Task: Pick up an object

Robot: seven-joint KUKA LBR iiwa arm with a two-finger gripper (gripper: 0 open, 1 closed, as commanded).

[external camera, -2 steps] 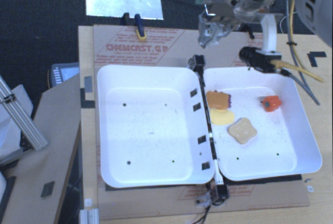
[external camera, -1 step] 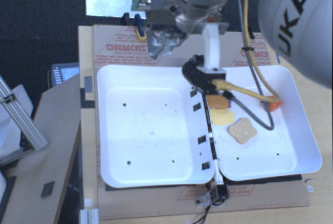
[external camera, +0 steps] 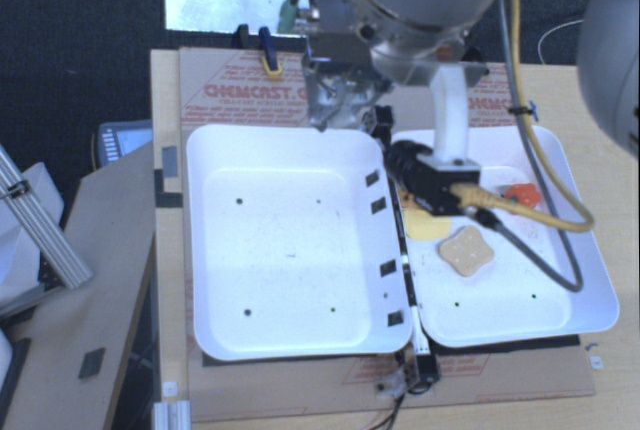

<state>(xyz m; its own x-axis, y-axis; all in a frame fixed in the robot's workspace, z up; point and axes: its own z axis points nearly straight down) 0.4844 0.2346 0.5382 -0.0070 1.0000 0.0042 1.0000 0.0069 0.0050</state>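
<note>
- The left shallow white plastic bin (external camera: 290, 248) shows only its bare floor, dotted with a few small dark holes.
- The right shallow white plastic bin (external camera: 545, 313) holds a tan, square, cracker-like object (external camera: 466, 251) near its middle, lying flat.
- A flat pale yellow piece (external camera: 428, 224) lies just beside the tan square, toward the divide between the bins, partly under a black block on the arm.
- A small orange-red object (external camera: 520, 193) sits further right, touching a yellow cable (external camera: 540, 215).
- The gripper (external camera: 335, 108) hangs over the far rim of the left bin; whether anything is in its grasp cannot be told.
- Both bins rest on a brown cardboard sheet printed with red lettering (external camera: 245, 90), on a light wooden bench (external camera: 130, 218).
- Dark carpet (external camera: 80, 18) lies beyond.
</note>
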